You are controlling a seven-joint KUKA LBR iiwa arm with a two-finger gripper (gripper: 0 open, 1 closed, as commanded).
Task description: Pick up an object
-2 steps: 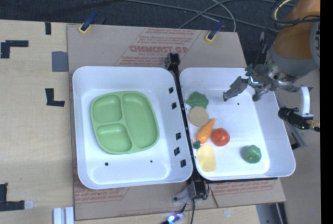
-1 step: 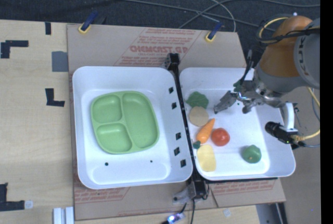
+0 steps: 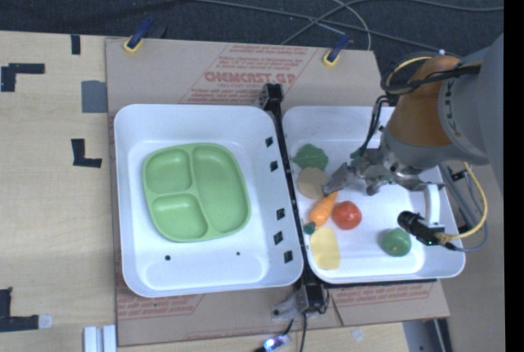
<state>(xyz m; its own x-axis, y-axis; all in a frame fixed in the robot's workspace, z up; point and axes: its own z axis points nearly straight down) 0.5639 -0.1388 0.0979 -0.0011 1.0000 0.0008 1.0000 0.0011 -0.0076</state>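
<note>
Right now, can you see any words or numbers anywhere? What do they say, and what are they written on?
"CHEMCAST GP": red print, seen upside down, on the brown cardboard sheet under the two white bins.
Smaller red lines above and below it on the same sheet: too blurred to read.
More red print on the sheet's front edge, below the bins: too small to read.
The green divided plate, the bins and the toy food carry no words I can see.

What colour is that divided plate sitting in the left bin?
The divided plate is pale green, seen best in the camera view from above.
</note>
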